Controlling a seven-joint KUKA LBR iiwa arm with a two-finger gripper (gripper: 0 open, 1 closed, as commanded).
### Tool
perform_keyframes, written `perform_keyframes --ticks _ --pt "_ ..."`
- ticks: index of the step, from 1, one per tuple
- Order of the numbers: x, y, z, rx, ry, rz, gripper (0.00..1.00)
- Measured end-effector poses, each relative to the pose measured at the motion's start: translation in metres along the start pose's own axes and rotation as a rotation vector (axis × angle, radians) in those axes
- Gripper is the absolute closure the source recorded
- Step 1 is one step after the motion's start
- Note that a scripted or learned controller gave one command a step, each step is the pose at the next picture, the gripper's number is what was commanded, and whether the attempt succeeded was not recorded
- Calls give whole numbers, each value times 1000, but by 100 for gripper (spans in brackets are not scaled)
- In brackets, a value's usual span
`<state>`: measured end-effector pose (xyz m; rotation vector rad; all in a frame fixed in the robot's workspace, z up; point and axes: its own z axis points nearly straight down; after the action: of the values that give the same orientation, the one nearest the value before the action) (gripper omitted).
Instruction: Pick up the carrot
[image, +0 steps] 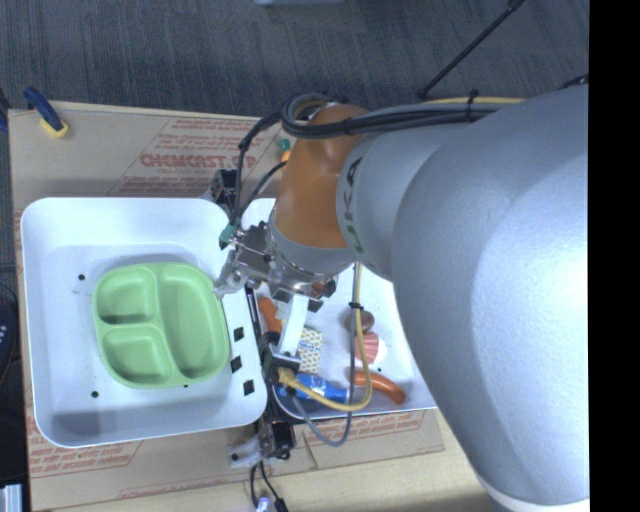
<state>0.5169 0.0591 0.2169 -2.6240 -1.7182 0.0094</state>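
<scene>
My arm reaches in from the right, and its orange-banded wrist covers most of the right bin (420, 400). The gripper (268, 298) hangs low over that bin's left side, close to the wall between the two bins. A narrow orange piece (268, 314) shows right under it; I cannot tell whether it is the carrot or whether it is held. A longer orange, carrot-like thing (386, 388) lies at the right bin's front right, apart from the gripper.
A green three-compartment plate (160, 322) lies in the left bin (50, 250). In the right bin, near the front, sit a pink-and-white thing (372, 346), a patterned piece (311, 349) and a blue thing (325, 390). Cardboard lines the bench around the bins.
</scene>
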Motion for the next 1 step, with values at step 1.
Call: perform_keyframes --ticks 1 --pt "16 34 26 -1 2 600 0"
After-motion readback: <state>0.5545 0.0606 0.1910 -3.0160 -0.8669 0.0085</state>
